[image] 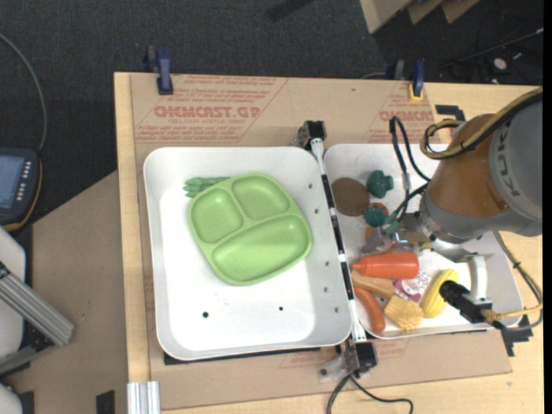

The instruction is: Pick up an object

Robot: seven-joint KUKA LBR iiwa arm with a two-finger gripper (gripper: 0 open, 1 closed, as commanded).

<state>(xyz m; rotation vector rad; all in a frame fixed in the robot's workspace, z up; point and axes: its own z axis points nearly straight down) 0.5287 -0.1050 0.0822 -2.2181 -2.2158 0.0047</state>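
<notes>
The right bin (362,153) holds several toy foods. Among them are a brown disc (349,196), a teal piece (379,181) with a second teal piece (375,215) below it, an orange carrot-like piece (388,266), an orange sausage (371,304), a pale yellow wedge (403,311) and a yellow banana (435,290). My gripper (404,231) is low in this bin, just above the carrot-like piece and right of the lower teal piece. The orange-banded wrist hides much of it.
The left bin (155,231) holds a green divided plate (248,227), with a small green leafy piece (200,185) at its upper left edge. Black cables (398,149) loop over the right bin's back rim. Blue clamps (160,67) sit on the bench's far edge.
</notes>
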